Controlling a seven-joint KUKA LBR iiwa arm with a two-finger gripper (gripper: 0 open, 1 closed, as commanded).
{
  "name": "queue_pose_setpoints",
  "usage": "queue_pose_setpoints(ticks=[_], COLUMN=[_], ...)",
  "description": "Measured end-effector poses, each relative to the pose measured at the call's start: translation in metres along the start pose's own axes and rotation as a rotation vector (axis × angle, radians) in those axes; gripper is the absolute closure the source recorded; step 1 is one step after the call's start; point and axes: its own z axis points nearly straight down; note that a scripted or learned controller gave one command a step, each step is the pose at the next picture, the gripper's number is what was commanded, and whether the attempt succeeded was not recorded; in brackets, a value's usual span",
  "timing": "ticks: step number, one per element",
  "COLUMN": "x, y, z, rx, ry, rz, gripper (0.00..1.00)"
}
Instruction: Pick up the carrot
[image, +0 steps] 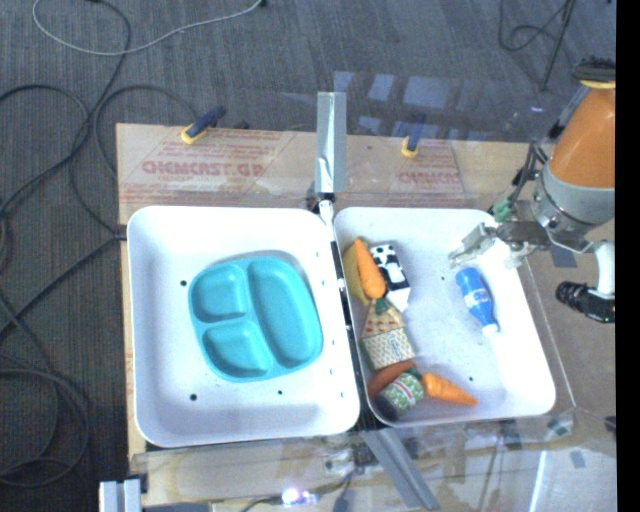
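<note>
Gripper over right bin far-right area, fingers look spread, nothing between them, though view is small. Carrot lies at near edge of right bin, touching green-red item. Second orange piece by left wall, maybe another carrot: wrong-target risk. Blue bottle between gripper and carrot could get knocked. Clutter may crowd the grasp.

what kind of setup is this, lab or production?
Looks like a robot lab test bench: two white bins on a taped cardboard sheet, loose cables on carpet, and toy items such as a carrot and a blue divided tray.
</note>
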Motion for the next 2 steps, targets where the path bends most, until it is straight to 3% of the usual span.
queue_pose_setpoints(ticks=[1, 2], x=[0.039, 0.088], y=[-0.101, -0.098], z=[0.069, 0.122], rx=[0.003, -0.009], ry=[0.001, -0.003], rz=[0.124, -0.218], gripper=[0.00, 0.00])
